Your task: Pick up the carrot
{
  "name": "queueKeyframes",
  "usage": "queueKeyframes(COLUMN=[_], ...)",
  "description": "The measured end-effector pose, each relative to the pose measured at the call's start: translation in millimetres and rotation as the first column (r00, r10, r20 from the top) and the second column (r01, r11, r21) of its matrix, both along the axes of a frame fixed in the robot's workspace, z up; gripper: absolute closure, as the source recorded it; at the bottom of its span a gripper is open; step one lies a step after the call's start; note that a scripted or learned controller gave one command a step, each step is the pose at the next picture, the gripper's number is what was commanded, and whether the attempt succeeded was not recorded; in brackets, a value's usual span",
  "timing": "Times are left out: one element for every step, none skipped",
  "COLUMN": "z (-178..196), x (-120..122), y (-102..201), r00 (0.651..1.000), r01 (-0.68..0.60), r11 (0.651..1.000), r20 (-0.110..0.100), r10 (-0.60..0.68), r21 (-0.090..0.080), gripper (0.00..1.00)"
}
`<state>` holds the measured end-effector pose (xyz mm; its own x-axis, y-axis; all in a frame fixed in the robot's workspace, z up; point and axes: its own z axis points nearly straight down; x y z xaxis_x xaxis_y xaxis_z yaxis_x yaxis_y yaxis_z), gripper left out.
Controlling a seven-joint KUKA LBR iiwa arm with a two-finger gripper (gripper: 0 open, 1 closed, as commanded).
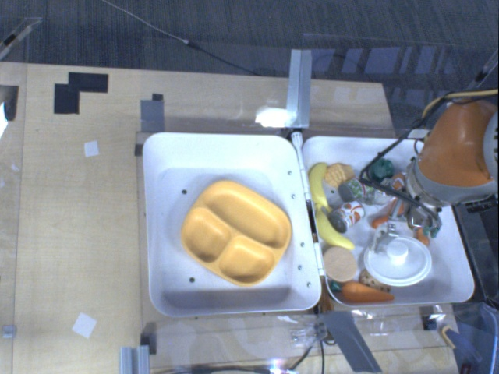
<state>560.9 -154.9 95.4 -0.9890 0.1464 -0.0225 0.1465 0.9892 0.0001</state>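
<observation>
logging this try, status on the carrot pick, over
Tool low in right bin, nothing seen gripped. Carrot lies at bin's front wall, untouched. White bowl sits between tool and carrot; banana further left.

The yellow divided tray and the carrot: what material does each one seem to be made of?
The yellow divided tray looks like moulded plastic with a smooth, slightly glossy finish: rounded edges and soft highlights. The carrot is probably a plastic toy, evenly orange and smooth, though it is too small to be sure.

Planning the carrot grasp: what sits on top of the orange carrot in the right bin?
The round white lidded cup overlaps the orange carrot along its upper edge; a tan disc sits beside it. Whatever lies beneath the carrot is hidden.
</observation>
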Motion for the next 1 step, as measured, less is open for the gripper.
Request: queueKeyframes(z=[23.9], x=[-60.3], y=[-19.3], r00=[0.936], r01=[0.351], r11=[0.936], r20=[-0.014], r10=[-0.351], r21=[0.004], gripper=[0.00])
